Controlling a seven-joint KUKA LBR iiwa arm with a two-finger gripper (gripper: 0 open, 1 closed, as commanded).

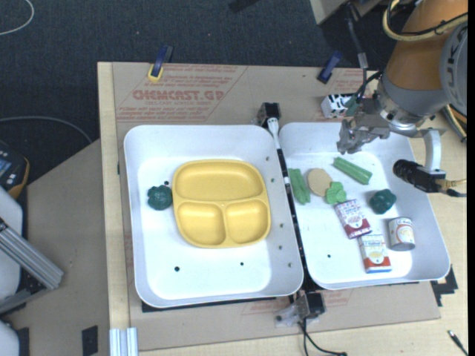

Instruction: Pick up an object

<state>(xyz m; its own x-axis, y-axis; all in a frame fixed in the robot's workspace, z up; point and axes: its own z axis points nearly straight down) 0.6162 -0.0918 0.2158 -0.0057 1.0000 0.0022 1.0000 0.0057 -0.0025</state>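
My gripper (352, 142) hangs over the back of the right bin (438, 262), just above and left of a green stick-shaped piece (352, 170). Nothing shows between its fingers. In the same bin lie a second green strip (299, 185), a tan oval piece (319, 181), a light green lump (336, 193), a dark green broccoli-like piece (383, 200), a small red and white packet (351, 218), a small carton (375, 254) and a small can (401, 233).
The left bin (141, 269) holds a yellow three-compartment plate (220, 201) and a dark green broccoli-like piece (159, 196) beside its left edge. A black and white patterned item (336, 104) lies on the bench behind the right bin.
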